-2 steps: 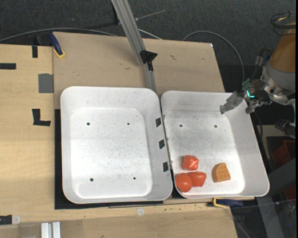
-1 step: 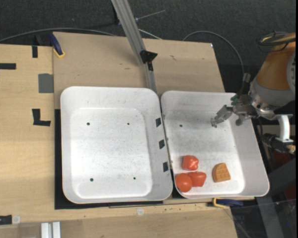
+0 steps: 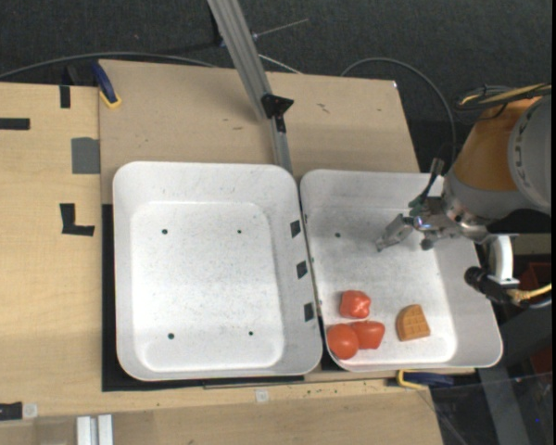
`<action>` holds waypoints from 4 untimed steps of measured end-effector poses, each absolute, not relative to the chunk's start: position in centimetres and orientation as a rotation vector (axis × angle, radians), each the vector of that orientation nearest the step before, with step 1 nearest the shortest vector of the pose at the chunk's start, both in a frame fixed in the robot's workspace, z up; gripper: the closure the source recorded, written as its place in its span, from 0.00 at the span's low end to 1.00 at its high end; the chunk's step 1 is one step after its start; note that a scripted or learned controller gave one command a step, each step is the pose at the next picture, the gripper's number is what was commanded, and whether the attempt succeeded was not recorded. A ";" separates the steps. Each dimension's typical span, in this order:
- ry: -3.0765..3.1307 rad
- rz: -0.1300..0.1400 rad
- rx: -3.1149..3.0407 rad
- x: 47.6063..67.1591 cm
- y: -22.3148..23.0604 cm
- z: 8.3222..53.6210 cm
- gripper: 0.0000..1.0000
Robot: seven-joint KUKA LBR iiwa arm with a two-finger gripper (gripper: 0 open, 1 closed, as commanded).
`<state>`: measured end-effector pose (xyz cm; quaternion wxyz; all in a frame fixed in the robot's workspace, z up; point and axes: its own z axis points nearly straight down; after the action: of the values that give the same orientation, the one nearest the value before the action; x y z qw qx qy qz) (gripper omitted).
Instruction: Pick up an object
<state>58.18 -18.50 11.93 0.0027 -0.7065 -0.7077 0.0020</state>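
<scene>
Now the wooden table (image 3: 213,100) carries two shallow white plastic bins; the right bin (image 3: 352,202) holds the grey arm's pincer (image 3: 400,230), fingers spread and grasping nothing, above three red lumps (image 3: 355,304) and a tan waffle-like block (image 3: 412,323).

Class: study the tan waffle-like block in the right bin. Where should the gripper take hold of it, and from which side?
Grip the tan block across its two flat side edges, coming straight down. It lies flat, apart from the red pieces to its left, leaving finger room. The gripper sits above it in this bin.
</scene>
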 end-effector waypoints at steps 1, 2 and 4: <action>-2.223 0.004 -2.219 58.2 -18.4 8.7 0.00; -2.225 0.002 -2.218 58.2 -18.4 9.9 1.00; -2.227 -0.004 -2.224 58.1 -18.4 21.1 1.00</action>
<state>58.13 -18.41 21.05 -0.0028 -0.7066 -0.7076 -0.0011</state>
